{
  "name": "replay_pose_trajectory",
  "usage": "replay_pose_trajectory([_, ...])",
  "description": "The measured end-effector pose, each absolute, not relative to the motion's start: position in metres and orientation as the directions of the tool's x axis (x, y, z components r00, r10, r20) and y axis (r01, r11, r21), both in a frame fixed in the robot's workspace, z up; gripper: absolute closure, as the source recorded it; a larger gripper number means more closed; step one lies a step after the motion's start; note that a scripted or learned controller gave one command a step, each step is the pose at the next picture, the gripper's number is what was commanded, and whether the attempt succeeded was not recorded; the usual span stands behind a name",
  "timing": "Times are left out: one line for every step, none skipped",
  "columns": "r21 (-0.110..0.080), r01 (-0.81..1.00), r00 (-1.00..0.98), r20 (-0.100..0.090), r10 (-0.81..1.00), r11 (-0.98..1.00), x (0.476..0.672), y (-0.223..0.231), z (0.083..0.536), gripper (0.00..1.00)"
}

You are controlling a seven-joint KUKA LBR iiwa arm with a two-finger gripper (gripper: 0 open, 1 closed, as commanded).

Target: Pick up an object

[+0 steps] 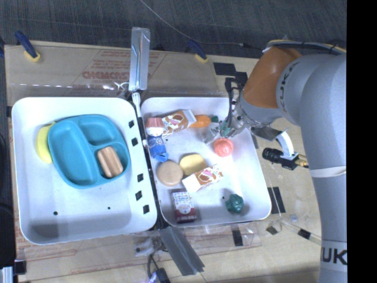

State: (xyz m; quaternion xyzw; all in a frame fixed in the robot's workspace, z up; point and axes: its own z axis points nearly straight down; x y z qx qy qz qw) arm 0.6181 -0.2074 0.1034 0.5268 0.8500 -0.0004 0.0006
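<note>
Camera view: my pincer (226, 128) hangs low in the right bin (259, 181), just above a pink ball (223, 148) beside an orange carrot (201, 121); its spread, I cannot tell.

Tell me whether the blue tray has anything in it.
Yes. The blue tray in the left bin holds a brown bread roll in its lower right compartment.

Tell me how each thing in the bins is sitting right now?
Blue divided plate: flat in left bin, atop something yellow.
Hot dog bun: lying in plate's compartment.
Pink ball: in right bin, beside gripper.
Green toy: near bin's front corner.
Red packet: lying flat.
</note>
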Motion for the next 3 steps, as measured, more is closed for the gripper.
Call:
replay_pose_trajectory([-0.001,0.896,-0.445,-0.001,0.896,0.445,0.618,-0.207,0.103,0.0])
replay_pose_trajectory([0.007,0.951,-0.309,-0.004,0.951,0.309,0.614,-0.181,0.214,0.0])
replay_pose_trajectory([0.0,0.973,-0.229,0.0,0.973,0.229,0.585,-0.196,0.092,0.0])
